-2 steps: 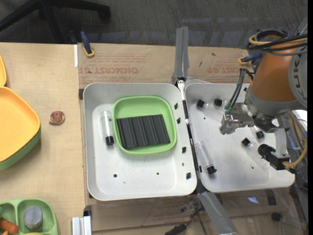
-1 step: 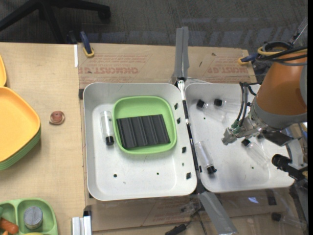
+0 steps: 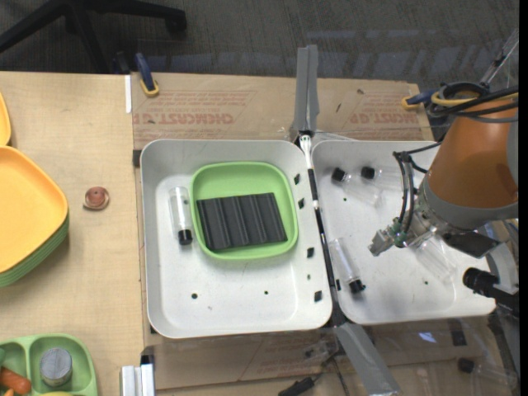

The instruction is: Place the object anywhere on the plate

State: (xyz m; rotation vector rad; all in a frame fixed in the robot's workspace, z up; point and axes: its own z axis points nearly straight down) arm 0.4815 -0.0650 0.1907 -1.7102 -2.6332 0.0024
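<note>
Metal fingers point(image 3: 384, 242) hang low over right bin point(image 3: 363, 299); open or closed, cannot tell. Clear plastic vials with black caps lie there, one point(image 3: 345, 265) near the divider. Left bin point(image 3: 231, 304): square green plate point(image 3: 243, 177) bearing dark ribbed slab point(image 3: 245, 220), another vial point(image 3: 180, 214) just beside it. Cardboard point(image 3: 223, 115) behind prints "CHEMCIST", reversed. Wooden surface point(image 3: 82, 114); grey carpet point(image 3: 330, 7) beyond.

the grey arm's two-finger gripper point(image 3: 386, 242) hovers low in the right shallow white bin point(image 3: 371, 304) among clear plastic vials; a green square plate point(image 3: 244, 180) with a dark ribbed insert sits in the left bin.
</note>
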